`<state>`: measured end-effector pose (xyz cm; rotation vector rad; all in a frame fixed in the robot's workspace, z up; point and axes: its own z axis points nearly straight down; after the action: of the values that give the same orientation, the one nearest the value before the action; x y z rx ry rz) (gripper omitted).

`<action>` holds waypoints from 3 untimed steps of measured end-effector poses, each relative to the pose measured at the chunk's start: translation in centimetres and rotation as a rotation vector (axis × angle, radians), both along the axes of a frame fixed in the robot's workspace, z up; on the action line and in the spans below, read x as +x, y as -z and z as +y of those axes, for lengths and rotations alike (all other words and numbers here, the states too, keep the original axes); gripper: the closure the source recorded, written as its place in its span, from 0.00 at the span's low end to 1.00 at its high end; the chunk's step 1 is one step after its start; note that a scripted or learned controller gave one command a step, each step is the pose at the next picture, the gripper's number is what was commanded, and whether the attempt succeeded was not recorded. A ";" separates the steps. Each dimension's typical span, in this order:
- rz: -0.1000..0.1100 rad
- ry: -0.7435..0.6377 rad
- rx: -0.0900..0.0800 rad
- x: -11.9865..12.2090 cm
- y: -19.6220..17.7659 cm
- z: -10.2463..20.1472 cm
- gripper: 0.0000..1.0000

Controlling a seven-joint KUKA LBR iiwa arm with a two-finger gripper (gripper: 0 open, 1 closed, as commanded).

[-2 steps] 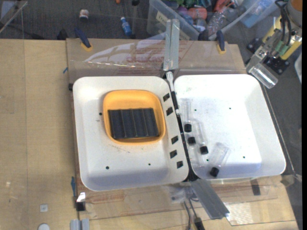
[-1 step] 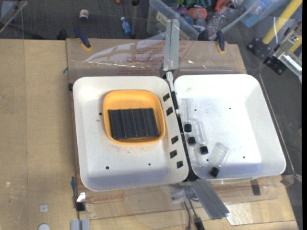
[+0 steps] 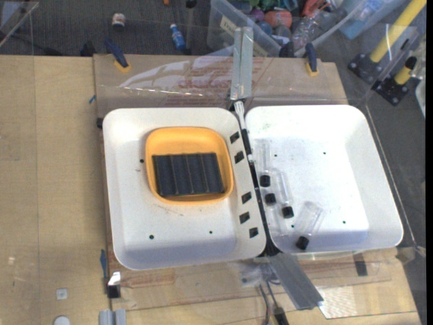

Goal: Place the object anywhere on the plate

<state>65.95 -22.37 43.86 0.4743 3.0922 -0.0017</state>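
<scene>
The dark ribbed rectangular slab (image 3: 188,174) lies flat within the shallow orange plastic plate (image 3: 153,153) in the left white bin (image 3: 128,222), so the placing looks done; the right white bin (image 3: 352,147) holds what seem clear plastic tubes with black caps (image 3: 284,200), probably waiting their turn

You see the orange plate (image 3: 190,141), rounded-square with a raised rim, lying flat in the left bin. The dark ribbed rectangular object (image 3: 188,174) lies flat on the plate, covering most of its floor.
</scene>
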 end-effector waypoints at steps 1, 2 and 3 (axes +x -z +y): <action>0.005 -0.047 0.001 0.1 0.5 0.1 1.00; 0.001 -0.675 -0.007 0.2 0.0 0.2 1.00; 0.002 -1.065 -0.011 0.9 0.0 0.2 1.00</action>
<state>66.81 -22.16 43.82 -1.1622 2.9057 -0.0069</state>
